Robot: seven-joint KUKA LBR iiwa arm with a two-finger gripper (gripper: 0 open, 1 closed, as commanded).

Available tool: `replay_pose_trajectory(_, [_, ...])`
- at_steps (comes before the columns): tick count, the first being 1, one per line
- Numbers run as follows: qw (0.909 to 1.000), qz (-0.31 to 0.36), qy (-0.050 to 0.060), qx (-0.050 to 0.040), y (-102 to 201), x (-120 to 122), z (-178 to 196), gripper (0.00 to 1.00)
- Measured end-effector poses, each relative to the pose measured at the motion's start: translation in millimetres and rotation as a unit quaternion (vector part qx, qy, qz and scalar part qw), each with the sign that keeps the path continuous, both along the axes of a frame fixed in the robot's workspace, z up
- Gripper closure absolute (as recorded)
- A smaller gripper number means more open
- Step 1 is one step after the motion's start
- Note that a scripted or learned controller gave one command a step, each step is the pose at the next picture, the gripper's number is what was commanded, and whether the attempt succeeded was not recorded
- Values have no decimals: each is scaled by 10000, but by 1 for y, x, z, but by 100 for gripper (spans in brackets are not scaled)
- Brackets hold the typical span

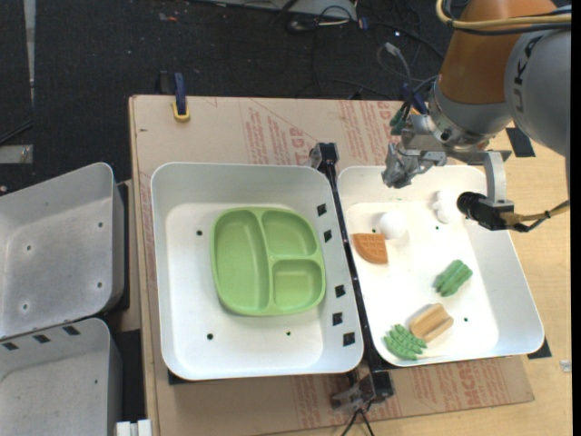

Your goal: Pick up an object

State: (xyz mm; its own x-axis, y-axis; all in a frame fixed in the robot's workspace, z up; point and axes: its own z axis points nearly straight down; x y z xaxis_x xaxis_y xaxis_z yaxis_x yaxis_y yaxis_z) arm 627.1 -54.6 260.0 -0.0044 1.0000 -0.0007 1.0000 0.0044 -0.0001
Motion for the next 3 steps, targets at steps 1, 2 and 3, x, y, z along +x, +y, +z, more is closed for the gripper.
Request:
replay_pose_trajectory(1, [10000, 1, 2, 2, 51, -3, -11, 100])
replay_pose_trajectory(2, [10000, 4, -13, 5, 103, 3, -5, 100])
replay_pose_trajectory(3, [10000, -1, 0, 1, 152, 5, -22, 100])
